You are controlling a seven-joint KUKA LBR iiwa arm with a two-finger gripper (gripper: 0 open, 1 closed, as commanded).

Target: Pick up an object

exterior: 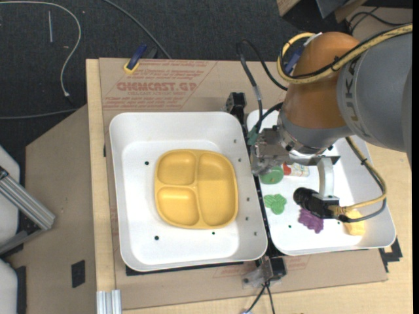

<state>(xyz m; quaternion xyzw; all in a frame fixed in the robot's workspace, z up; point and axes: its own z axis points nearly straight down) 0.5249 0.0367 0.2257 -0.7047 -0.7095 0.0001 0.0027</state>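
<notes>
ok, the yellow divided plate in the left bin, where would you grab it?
Probably a divider ridge of the yellow plate, from straight above. It lies flat in the left bin, so the rim hugs the floor, while a ridge has open wells on both sides to pinch across.

I count two white bins: one left bin [131,201] and one right bin [330,239]. In the left there is a single yellow plate [196,188], split into three compartments. In the right I count four small things for certain: one leafy green piece [275,203], one round green piece [271,173], one purple piece [311,220] and one small yellow piece [354,227]. A fifth, a pale thing [298,171], I cannot name. Under both bins lies one cardboard sheet [170,84].
</notes>
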